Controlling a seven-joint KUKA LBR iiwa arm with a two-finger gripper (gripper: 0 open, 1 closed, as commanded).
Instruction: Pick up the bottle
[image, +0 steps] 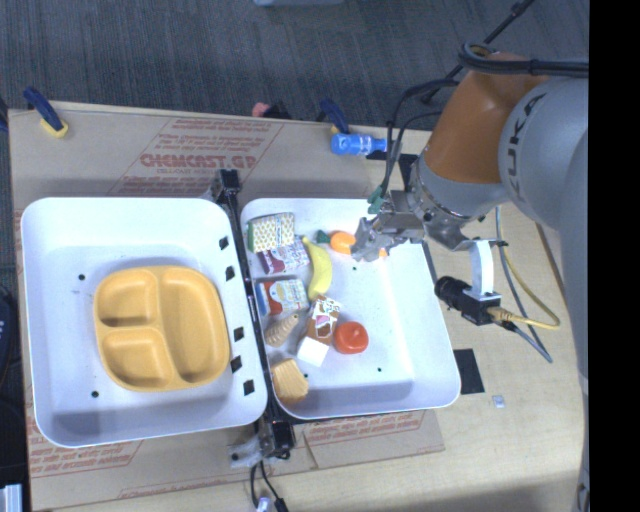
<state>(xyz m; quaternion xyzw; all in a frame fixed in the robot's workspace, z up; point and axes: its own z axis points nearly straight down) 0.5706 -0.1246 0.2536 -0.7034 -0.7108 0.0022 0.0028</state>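
A small bottle-like item (323, 318) with a white and red label lies in the middle of the right bin (420, 340), among other toy foods. My gripper (369, 247) hangs over the bin's far part, up and to the right of that item and well apart from it. It is just right of a small orange piece (342, 240) and the yellow banana (318, 268). I see nothing held in it.
Several small food boxes (272, 234) line the right bin's left wall, with a red tomato-like piece (351, 338), a white cube (313, 351) and biscuits (290, 380) nearer the front. A yellow divided plate (160, 326) lies in the left bin (60, 230). Blue clamps (350, 144) hold the bench's back edge.
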